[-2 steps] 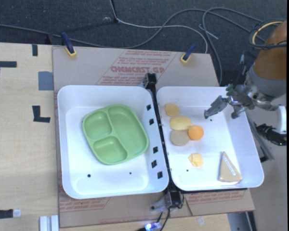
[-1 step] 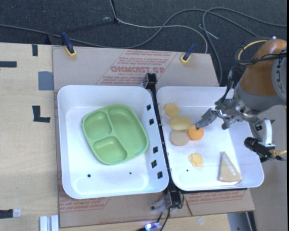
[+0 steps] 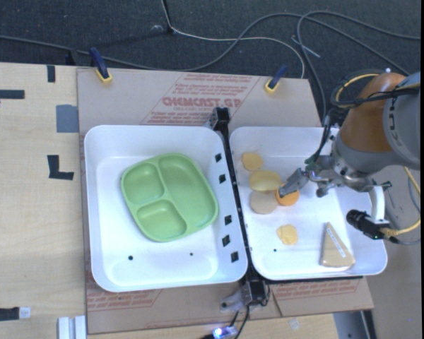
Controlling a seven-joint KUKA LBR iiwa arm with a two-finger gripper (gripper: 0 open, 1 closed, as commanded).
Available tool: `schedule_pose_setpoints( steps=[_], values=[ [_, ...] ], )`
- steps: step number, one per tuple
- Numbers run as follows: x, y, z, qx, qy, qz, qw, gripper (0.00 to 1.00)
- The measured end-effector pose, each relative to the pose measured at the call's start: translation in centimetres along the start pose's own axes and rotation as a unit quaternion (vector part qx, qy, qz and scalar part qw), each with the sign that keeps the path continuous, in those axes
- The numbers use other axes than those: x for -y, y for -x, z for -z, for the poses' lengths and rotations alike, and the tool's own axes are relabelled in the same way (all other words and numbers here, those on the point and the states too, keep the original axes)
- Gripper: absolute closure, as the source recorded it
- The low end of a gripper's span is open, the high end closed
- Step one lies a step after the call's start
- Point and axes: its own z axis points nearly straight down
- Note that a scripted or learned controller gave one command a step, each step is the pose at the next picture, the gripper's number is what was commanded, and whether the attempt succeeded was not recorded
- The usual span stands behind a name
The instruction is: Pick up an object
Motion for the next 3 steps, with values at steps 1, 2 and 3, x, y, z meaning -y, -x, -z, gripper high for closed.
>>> schedule_pose_setpoints(
  steps=[1,2,3],
  values=[
    [-0.1,0.0,-4.1,0.001,0.003,0.000,1.0000,0.00],
    [-0.2,0.0,-2.8,0.001,0.004,0.000,1.0000,1.00],
    [0.7,0.3,2.0,0.000,0.004,-0.001,1.0000,1.00]
  ],
)
